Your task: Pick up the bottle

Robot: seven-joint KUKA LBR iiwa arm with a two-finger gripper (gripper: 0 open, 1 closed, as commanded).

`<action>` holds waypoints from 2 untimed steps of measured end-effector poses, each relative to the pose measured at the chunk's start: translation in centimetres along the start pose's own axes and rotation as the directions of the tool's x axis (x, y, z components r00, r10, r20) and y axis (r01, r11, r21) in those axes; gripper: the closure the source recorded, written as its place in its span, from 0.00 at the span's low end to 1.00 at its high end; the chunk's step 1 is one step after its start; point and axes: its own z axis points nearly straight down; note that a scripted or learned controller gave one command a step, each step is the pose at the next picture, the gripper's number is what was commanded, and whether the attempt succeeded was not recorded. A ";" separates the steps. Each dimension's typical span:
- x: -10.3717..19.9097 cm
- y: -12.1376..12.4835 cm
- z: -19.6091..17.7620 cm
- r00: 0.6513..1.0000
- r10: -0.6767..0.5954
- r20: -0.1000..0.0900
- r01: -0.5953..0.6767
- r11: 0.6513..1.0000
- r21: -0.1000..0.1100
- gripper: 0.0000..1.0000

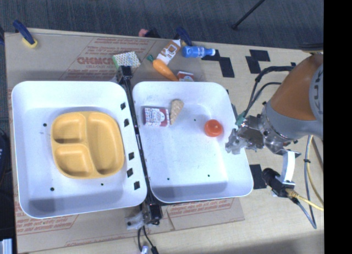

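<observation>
A: arm (300,101) is cut off at the right edge. gripper (237,140) is a blurred grey lump at the right bin's rim (235,154).
B: fingers?
A: can't tell. red packet (155,116) print is too small to read.

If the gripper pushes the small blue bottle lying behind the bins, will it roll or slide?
The small blue plastic bottle lies on its side on the cardboard, so it probably rolls if pushed sideways. It looks small, likely light. Its smooth round body may slip between the fingers.
</observation>
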 end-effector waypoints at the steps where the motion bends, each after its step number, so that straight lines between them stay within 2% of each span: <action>1: 0.3 -0.1 -0.4 0.986 0.166 0.001 -0.166 0.986 -0.002 1.00; 2: 1.2 -0.4 0.2 0.963 0.269 -0.001 -0.269 0.963 0.004 1.00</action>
